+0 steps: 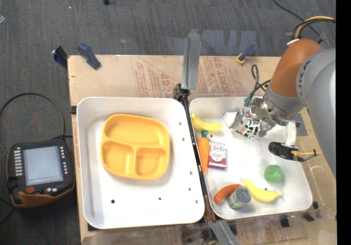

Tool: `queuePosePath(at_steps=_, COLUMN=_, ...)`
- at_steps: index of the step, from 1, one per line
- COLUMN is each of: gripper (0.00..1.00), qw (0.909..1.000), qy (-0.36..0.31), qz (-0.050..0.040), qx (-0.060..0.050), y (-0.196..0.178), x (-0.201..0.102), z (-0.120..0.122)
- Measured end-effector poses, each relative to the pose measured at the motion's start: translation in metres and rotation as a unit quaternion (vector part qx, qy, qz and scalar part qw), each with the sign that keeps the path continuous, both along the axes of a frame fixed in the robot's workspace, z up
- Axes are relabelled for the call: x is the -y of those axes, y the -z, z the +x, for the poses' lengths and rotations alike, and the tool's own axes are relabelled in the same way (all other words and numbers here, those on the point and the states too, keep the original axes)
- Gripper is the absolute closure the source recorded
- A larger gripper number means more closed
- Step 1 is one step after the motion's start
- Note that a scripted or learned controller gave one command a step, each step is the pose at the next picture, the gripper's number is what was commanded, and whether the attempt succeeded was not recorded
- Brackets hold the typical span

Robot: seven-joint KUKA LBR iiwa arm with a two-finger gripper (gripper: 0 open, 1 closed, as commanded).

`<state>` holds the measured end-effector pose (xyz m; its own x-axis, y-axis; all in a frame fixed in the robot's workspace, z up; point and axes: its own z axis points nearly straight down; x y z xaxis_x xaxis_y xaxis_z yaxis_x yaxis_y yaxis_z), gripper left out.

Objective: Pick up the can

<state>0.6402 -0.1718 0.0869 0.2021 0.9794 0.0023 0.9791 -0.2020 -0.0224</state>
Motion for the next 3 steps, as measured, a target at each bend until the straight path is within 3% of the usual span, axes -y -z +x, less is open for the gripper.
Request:
queuePosePath(at_steps=1, gripper=1.0, qw=1.0, qy=-0.002, qz=-0.0008, qx=-0.003, y=-0.01, x=0.0, z=-0.001)
queuePosePath(at_steps=2, gripper=1.0, qw=0.9998, qy=-0.016, qz=-0.0032, qx=0.01, y=-0.145, x=-0.038, z=0.004)
queuePosePath(at_steps=3, gripper=1.0, qw=0.9998, qy=-0.018, qz=-0.003, qx=0.008, y=-0.153, x=-0.039, z=0.004)
